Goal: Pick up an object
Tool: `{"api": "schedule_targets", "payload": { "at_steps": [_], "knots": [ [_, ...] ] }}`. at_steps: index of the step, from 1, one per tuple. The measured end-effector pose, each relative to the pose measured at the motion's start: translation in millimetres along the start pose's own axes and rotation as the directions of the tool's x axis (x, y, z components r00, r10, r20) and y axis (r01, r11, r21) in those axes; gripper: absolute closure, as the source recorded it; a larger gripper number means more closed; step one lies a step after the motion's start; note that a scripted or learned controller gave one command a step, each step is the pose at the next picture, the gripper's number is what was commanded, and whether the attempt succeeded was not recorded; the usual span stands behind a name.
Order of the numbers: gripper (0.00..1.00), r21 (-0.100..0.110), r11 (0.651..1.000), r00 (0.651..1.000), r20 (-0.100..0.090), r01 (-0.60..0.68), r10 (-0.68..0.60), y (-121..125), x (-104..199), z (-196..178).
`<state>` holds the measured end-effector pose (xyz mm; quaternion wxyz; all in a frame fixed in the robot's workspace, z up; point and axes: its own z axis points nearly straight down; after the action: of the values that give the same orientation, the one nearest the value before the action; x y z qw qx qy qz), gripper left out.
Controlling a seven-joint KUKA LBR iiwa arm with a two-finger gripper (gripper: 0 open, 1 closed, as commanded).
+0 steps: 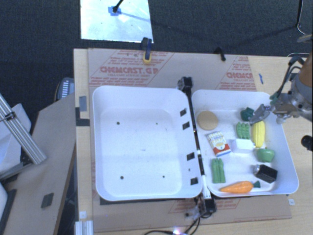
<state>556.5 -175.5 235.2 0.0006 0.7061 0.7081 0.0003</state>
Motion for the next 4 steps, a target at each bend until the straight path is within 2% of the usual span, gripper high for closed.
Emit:
{"api": "schedule_targets", "payload": {
  "at_steps": [1, 2, 3, 4],
  "knots": [
    [0.0, -0.016, 1.0, 1.0, 0.005, 0.002, -0.002, -28, -29, 132],
    [1.0, -0.025, 1.0, 1.0, 0.01, 0.0, 0.0, -26, -31, 121],
    [1.0, -0.027, 1.0, 1.0, 0.008, -0.003, 0.003, -37, 6, 132],
    [1.0, -0.024, 1.0, 1.0, 0.004, 0.01, -0.01, 102, 61, 144]
  ]
}}
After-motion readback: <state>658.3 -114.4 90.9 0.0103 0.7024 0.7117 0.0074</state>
